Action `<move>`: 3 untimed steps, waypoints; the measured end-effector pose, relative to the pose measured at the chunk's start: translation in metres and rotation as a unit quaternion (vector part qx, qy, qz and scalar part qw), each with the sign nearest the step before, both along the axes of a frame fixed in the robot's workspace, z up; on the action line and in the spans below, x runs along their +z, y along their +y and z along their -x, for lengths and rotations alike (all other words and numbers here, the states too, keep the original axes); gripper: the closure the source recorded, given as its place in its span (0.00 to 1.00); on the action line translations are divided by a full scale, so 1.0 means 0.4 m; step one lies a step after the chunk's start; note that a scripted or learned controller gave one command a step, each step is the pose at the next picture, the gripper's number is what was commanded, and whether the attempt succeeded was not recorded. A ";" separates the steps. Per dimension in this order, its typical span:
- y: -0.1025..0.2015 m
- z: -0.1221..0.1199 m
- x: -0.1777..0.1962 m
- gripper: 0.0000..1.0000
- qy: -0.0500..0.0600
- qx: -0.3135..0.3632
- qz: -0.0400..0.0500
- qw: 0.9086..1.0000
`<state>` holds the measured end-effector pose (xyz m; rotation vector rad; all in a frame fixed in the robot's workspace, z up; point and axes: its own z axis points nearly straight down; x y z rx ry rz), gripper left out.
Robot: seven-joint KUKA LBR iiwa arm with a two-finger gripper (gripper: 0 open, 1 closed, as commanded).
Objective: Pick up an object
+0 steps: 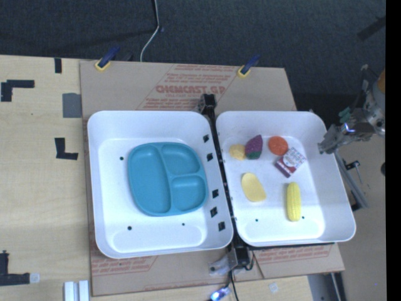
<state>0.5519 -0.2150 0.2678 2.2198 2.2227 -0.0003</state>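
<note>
Your gripper (332,142) sits at right edge, grip state unclear; descend squarely over the isolated corn (293,201).

Two bins sit side by side on the worktop (37,187). A divided plate (167,178) lies in the left bin (100,130). Toy foods (269,168) are scattered in the right bin (332,224); the gripper (332,140) hangs over its right rim.
</note>
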 end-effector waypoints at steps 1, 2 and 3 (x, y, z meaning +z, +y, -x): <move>0.131 -0.050 0.003 1.00 0.001 0.003 -0.001 1.000; 0.251 -0.093 -0.044 1.00 0.002 0.002 -0.001 1.000; 0.381 -0.129 -0.088 1.00 0.002 0.002 -0.001 1.000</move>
